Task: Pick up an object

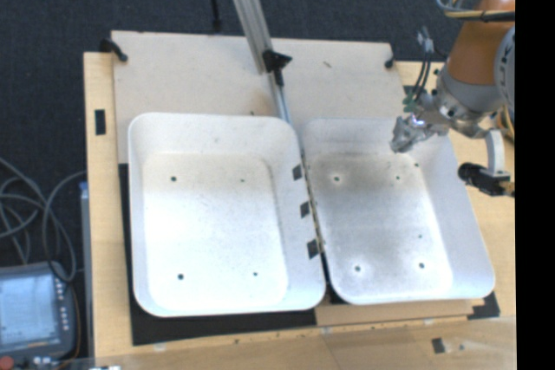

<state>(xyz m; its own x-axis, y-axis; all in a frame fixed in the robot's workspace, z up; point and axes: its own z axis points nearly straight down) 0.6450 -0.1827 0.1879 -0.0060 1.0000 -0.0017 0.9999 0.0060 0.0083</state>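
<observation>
My gripper (pixel 404 137) hangs over the far right corner of the right bin (pixel 451 212), reaching in from the right under the orange-banded wrist. It looks small and metallic from here. I see nothing between its fingers. No loose object shows on the floor of either white bin.
The left bin (pixel 147 186) sits beside the right one, with black clips along the seam between them. A slanted aluminium pole (pixel 247 0) rises from the back middle of the bench. Cables and a pendant screen (pixel 30 308) lie at the lower left.
</observation>
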